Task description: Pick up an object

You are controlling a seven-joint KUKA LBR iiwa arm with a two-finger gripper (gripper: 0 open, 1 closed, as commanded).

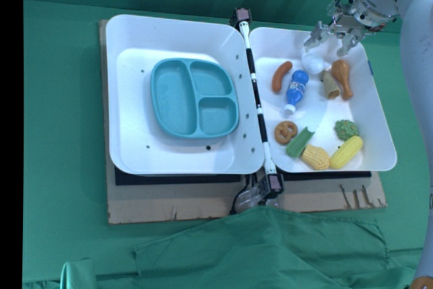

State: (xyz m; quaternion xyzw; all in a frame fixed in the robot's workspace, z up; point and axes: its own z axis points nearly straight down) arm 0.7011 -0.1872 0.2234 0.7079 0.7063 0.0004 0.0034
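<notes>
At upper right of the frame, the hand (332, 38) hung spread open and empty just above a white egg (313, 63) near the right bin's (379, 145) back edge, so a good grasp probably meant descending straight, fingers straddling it, clear of the drumstick (342, 77).

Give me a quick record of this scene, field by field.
left bin: teal divided plate
right bin: sausage, blue bottle, white egg, drumstick, pretzel, broccoli, two corn cobs
tool: open, above the egg, holding nothing
arm: enters from the upper right
</notes>
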